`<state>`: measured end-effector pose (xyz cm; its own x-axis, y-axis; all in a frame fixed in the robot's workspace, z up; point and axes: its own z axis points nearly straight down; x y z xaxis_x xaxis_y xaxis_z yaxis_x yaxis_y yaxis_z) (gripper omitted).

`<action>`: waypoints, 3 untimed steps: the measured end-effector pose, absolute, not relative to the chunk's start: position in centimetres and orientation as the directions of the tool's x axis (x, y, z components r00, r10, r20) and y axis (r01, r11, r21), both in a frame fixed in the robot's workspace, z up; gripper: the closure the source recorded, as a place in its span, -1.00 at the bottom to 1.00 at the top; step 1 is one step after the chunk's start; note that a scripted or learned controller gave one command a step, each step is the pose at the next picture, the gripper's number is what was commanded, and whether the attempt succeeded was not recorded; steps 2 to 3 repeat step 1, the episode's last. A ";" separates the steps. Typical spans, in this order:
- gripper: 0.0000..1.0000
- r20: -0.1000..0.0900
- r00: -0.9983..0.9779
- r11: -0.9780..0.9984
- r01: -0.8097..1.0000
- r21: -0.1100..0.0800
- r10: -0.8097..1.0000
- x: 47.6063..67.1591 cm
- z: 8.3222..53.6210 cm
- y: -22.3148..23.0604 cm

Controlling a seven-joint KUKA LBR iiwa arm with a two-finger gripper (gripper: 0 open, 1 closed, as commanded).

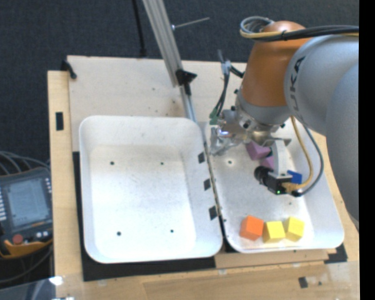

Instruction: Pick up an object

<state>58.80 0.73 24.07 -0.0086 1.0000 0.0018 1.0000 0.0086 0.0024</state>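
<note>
"KUKA" lettering on the grey arm; end effector over right bin, grip state indiscernible.

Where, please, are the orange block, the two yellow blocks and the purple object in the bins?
orange block [252, 227], camera view, top face.
yellow blocks [275, 230], camera view, top of the left one.
purple object [259, 149], camera view, visible side beneath the arm.

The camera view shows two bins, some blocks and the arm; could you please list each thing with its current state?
Orange block: resting in the right bin, near its front edge.
Two yellow blocks: side by side, next to the orange block.
Purple block: partly hidden beneath the arm.
Gripper: low over the right bin.
Left bin: upright on the bench.
</note>
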 end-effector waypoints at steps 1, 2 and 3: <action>1.00 0.002 -0.008 0.008 1.000 0.002 1.000 59.0 24.9 6.0; 1.00 0.002 -0.008 0.008 1.000 0.002 1.000 59.0 24.9 6.0; 1.00 0.002 -0.008 0.008 1.000 0.002 1.000 59.0 24.9 6.0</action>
